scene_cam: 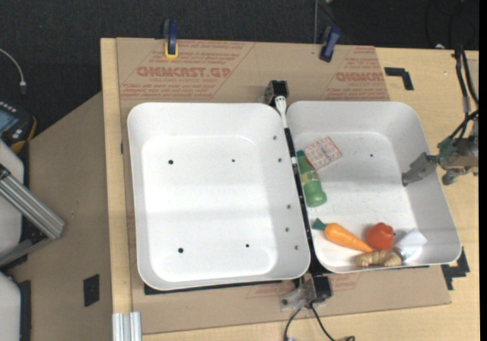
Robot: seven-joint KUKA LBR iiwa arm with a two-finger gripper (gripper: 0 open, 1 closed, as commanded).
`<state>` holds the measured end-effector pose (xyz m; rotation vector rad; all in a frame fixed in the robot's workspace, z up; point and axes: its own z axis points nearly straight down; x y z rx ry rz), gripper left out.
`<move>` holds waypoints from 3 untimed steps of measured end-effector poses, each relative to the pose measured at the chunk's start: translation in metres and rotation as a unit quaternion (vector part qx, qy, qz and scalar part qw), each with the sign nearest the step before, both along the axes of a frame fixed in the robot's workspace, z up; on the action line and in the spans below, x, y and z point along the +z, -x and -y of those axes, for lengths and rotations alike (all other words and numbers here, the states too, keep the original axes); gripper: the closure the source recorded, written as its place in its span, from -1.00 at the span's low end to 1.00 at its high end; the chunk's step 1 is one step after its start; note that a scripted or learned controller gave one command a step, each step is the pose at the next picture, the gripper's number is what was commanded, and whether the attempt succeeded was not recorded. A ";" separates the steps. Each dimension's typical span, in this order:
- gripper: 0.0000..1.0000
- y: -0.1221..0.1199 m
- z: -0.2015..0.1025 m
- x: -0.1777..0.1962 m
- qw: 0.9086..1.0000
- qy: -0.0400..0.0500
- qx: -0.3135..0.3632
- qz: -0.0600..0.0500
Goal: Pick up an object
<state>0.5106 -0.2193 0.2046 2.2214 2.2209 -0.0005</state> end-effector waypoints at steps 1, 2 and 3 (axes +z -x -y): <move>-1.00 0.032 0.003 -0.112 1.000 -0.003 -0.001 -0.006; -1.00 0.029 0.004 -0.106 1.000 -0.001 0.000 -0.001; -1.00 0.014 0.002 -0.112 1.000 -0.002 0.001 -0.001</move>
